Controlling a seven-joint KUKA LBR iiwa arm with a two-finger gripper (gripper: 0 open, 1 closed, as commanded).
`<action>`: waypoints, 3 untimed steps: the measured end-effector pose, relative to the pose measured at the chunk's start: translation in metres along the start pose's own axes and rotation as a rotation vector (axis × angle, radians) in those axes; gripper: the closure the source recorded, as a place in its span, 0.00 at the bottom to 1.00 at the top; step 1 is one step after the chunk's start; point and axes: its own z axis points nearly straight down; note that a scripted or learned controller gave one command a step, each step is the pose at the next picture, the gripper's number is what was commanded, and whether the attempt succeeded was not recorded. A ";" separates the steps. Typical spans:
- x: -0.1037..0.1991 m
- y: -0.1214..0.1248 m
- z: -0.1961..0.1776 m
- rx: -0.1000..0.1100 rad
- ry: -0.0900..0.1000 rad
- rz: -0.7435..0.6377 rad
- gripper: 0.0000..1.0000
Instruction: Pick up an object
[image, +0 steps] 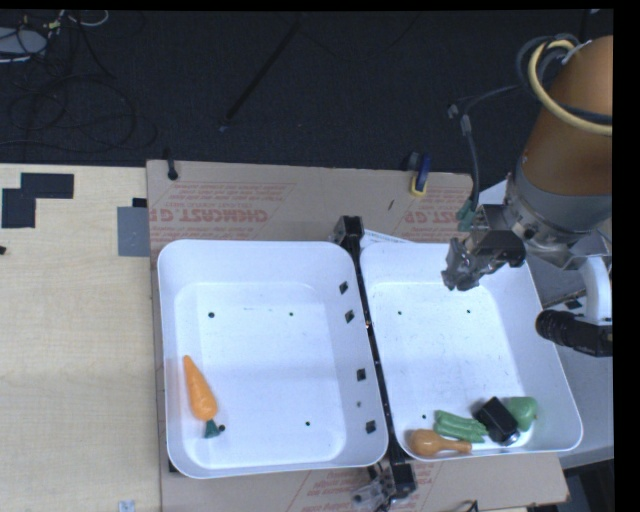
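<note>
An orange toy carrot (199, 389) with a dark green stem lies near the front left corner of the left bin (256, 262). In the right bin's (540, 300) front right corner sit a green pod-shaped toy (460, 426), an orange pear-shaped toy (437, 443), a black block (497, 418) and a light green piece (523, 408). My gripper (462, 277) hangs above the back of the right bin, far from those things, with nothing visible between its fingers.
A black divider (362, 340) with clips runs between the two bins. Cardboard (300, 205) lies under the bins. A black cylinder (575, 332) juts in beside the right bin's right rim. Cables cross the dark floor behind the bench.
</note>
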 end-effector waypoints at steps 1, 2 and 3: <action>0.070 -0.008 -0.046 -0.006 0.002 -0.002 1.00; 0.101 -0.031 -0.185 -0.018 0.004 0.000 1.00; 0.106 0.010 -0.009 0.013 -0.003 0.005 1.00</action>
